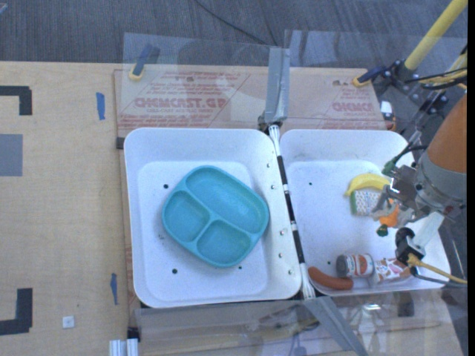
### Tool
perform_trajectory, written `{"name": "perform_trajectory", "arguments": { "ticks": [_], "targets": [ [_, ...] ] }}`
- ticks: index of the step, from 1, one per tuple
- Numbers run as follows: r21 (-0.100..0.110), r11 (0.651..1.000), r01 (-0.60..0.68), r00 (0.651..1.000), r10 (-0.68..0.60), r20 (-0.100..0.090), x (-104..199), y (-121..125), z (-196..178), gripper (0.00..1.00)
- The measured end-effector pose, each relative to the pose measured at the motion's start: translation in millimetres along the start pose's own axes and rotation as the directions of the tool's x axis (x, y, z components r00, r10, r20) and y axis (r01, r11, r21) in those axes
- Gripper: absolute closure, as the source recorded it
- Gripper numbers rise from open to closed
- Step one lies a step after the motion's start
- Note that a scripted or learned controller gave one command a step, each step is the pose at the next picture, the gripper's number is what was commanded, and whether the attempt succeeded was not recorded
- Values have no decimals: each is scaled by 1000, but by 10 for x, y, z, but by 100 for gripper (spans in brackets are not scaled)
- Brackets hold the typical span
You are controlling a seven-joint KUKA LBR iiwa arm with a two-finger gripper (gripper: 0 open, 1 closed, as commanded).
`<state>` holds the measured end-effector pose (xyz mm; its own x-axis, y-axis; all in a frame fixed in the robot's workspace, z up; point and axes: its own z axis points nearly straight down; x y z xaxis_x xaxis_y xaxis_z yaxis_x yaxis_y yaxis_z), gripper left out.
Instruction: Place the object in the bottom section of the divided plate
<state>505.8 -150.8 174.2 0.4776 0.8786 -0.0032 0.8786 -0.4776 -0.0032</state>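
Observation:
A turquoise divided plate lies in the left bin, with three sections; its bottom section holds nothing. In the right bin lie several toy foods: a yellow banana, a pale green patterned piece, an orange carrot, a small bottle and a red-brown sausage. My gripper hangs over the right side of the right bin, just right of the banana and above the carrot. The arm's wrist hides part of that corner.
The right bin shares a raised divider with the left bin. A yellow pole and cables stand at the back right. A clear plastic sheet leans behind the bins.

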Motion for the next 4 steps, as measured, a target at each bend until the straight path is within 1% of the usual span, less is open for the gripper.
{"name": "perform_trajectory", "arguments": {
  "ticks": [1,2,3,4],
  "targets": [
    [-4,982,188,982,-188,-2,846,281,-722,100],
    [0,960,282,960,-282,-2,1778,195,-105,100],
    [3,997,80,997,-80,-2,2093,-582,-101,100],
    [2,997,81,997,-81,-1,2094,-582,-103,0]
  ]
}}
